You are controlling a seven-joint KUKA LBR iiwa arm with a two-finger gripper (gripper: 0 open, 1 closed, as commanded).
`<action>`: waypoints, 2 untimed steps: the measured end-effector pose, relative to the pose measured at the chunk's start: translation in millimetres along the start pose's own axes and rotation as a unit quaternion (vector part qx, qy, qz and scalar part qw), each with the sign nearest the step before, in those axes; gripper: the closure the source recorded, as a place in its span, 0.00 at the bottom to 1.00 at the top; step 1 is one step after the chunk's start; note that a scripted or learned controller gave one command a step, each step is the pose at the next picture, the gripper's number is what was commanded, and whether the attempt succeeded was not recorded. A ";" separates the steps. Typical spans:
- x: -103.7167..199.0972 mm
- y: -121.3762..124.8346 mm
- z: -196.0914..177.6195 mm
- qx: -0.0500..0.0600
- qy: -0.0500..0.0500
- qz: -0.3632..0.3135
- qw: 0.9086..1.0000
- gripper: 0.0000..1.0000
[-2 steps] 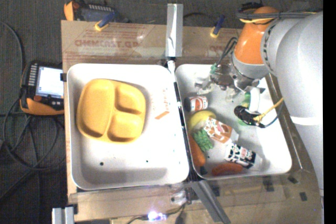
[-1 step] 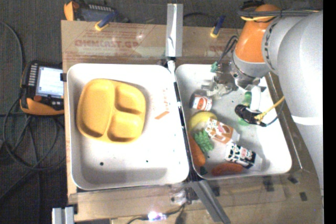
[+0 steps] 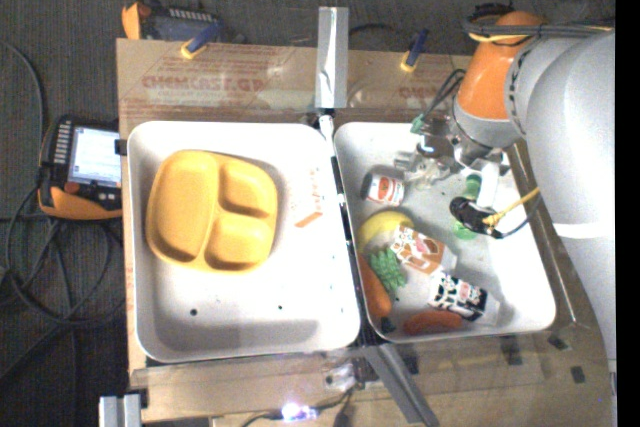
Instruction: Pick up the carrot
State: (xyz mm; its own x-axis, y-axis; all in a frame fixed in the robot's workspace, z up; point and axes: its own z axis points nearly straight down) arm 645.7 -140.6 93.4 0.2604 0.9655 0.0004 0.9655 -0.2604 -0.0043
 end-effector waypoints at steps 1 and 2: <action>63.2 -52.4 -88.8 -0.001 0.000 -0.217 0.976 1.00; 97.0 -94.1 -87.7 0.001 0.000 -0.006 1.000 1.00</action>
State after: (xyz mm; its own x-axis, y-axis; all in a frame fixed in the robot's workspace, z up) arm 580.4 -22.6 181.5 0.2489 0.9685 -0.0004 0.9685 -0.2489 -0.0066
